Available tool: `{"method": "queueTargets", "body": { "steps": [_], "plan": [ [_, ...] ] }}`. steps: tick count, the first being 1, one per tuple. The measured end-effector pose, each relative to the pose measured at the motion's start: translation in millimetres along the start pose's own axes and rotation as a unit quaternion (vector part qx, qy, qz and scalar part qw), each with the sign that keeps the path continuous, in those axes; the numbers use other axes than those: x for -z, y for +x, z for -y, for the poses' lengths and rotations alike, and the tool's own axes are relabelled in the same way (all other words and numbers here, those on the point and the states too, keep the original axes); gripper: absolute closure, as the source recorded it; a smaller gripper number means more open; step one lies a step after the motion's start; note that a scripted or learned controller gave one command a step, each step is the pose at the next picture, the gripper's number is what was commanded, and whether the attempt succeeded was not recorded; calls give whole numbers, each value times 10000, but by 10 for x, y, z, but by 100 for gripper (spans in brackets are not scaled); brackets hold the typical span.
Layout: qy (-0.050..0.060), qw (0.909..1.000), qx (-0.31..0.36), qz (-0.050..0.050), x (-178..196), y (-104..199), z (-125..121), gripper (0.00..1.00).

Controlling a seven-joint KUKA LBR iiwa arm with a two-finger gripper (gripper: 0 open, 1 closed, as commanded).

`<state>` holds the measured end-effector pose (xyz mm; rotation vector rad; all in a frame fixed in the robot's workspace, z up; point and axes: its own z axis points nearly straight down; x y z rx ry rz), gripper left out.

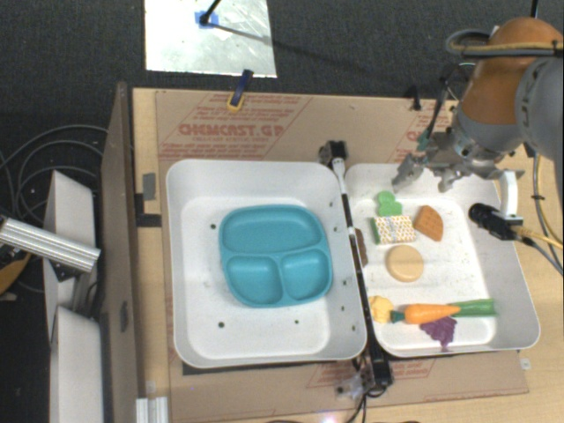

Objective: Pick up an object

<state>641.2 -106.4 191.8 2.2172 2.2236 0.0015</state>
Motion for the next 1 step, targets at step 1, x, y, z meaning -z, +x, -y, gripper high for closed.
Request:
{"method": "queueTargets", "body": {
  "steps": [1],
  "plan": [
    [21, 10000, 13, -2, -624, 7, -179, 0]
  ]
}}
